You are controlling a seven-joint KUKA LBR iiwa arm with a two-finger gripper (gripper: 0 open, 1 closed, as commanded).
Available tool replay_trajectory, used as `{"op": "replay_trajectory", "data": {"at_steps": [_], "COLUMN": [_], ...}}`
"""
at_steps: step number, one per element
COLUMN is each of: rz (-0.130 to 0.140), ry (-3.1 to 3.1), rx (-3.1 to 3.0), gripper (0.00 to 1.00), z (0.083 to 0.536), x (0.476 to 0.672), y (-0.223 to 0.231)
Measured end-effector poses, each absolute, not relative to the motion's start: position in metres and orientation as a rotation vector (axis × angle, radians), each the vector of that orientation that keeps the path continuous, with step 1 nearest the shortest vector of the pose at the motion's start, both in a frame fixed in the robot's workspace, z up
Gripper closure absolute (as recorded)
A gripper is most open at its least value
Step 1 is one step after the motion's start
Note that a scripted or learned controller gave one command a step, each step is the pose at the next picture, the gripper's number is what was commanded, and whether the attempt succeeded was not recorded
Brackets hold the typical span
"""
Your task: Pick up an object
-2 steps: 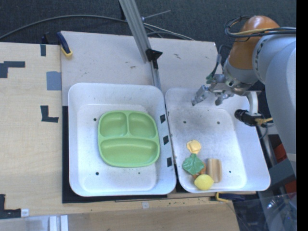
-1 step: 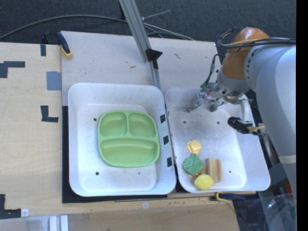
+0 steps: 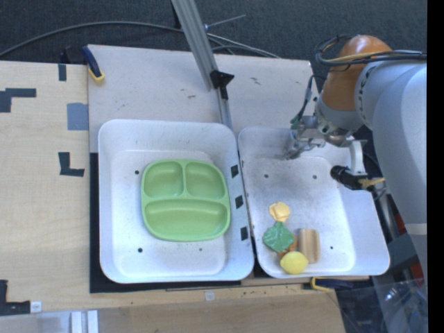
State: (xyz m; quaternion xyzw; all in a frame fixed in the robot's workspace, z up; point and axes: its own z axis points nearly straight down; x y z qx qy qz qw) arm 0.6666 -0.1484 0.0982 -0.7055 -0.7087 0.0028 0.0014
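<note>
Several small objects lie bunched at the near end of the right bin (image 3: pixel 361 248): a pale yellow piece (image 3: pixel 279 211), a green leafy piece (image 3: pixel 278 238), a tan block (image 3: pixel 307 244) and a yellow lemon-like ball (image 3: pixel 294 262). My gripper (image 3: pixel 297 146) hangs over the far end of the same bin, well away from the cluster and pointing down. Nothing shows between its fingertips. The grey arm with its orange band (image 3: pixel 354 68) comes in from the right.
The left bin (image 3: pixel 111 186) holds a green divided plate (image 3: pixel 185 200). A slanted metal pole (image 3: pixel 198 33) rises behind the bins. Blue tape marks sit on the wooden bench at the left, and a black cable fitting (image 3: pixel 347 177) hangs by the right bin's edge.
</note>
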Motion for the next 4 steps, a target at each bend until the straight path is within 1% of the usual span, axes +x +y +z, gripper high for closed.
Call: {"op": "replay_trajectory", "data": {"at_steps": [1, 2, 3, 4], "rz": [-0.004, -0.004, -0.001, -0.002], "ry": [-2.228, -2.227, -2.224, -2.228], "rx": [-2.222, -2.221, -2.219, -2.214], "gripper": [1.00, 1.00, 1.00, 1.00], "z": [0.158, 0.203, 0.214, 0.226], "x": [0.671, 0.678, 0.678, 0.667], "y": [-0.155, -0.155, -0.155, -0.099]}}
